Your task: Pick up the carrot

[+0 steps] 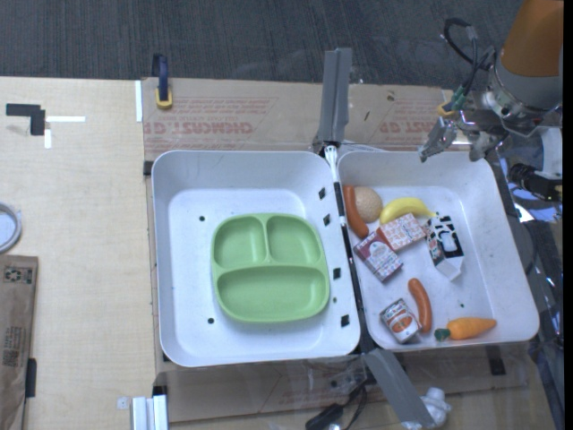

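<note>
At the far right corner of the right bin, the gripper hangs above the rim, fingers spread apart, nothing between them. Arm enters from upper right; orange band visible above the wrist.

Carrot lies flat on the bin floor at the near right corner, orange body pointing right, green stub toward the left. Well apart from the gripper, at the opposite end of the bin.

Other contents of right bin: yellow banana toward the far side; a brown rounded item just left of it; a red-and-white carton and a second small box near centre; a black-and-white pouch right of those; a sausage and a small can on the near side, left of the carrot.

Left bin holds a green divided plate, three compartments, sitting about centre.
</note>
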You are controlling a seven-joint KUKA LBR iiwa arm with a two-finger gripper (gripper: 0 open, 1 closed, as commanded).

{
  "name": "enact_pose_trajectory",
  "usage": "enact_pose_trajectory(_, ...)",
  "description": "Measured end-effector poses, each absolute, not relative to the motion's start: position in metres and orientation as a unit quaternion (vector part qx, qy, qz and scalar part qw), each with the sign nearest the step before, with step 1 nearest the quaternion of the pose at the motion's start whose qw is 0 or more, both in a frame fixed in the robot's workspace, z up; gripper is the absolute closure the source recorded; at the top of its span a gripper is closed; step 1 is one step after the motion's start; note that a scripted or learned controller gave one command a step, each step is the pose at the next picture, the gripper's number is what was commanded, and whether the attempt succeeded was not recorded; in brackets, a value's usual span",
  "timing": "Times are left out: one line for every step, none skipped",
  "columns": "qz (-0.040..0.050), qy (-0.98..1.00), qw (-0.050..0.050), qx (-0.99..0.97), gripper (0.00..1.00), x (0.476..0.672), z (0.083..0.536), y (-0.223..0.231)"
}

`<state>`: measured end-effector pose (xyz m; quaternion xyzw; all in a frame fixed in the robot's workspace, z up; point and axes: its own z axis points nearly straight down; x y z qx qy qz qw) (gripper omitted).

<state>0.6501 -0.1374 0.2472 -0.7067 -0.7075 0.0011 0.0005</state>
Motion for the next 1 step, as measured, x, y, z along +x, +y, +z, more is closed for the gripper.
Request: enact_pose_trajectory(0.0015,-0.712,0.002,-0.702,0.00,0.5584,0.1624,-0.1034)
